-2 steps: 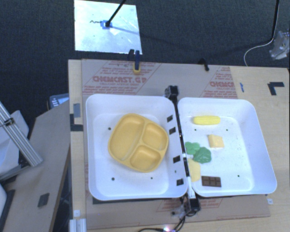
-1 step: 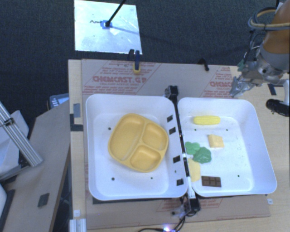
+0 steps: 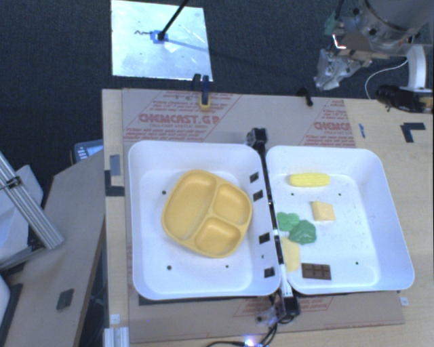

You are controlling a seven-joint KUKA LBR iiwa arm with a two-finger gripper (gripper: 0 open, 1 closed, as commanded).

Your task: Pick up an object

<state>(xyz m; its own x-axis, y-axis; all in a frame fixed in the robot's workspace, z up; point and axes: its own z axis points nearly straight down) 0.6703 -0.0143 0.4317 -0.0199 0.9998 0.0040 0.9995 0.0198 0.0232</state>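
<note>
The arm (image 3: 390, 20) is cut off by the top edge at one o'clock, so little beyond its wrist is seen. The claw (image 3: 330, 68) is blurred, and its parts cannot be told apart. The yellow slab (image 3: 291, 255) is partly hidden under the green leafy piece (image 3: 297, 228) in the right bin (image 3: 380, 176). The surface (image 3: 115, 271) is cut off at six o'clock.

Right bin: corn cob (image 3: 309, 179), cheese cube (image 3: 323, 211), broccoli (image 3: 296, 228), chocolate bar (image 3: 316, 272).
</note>
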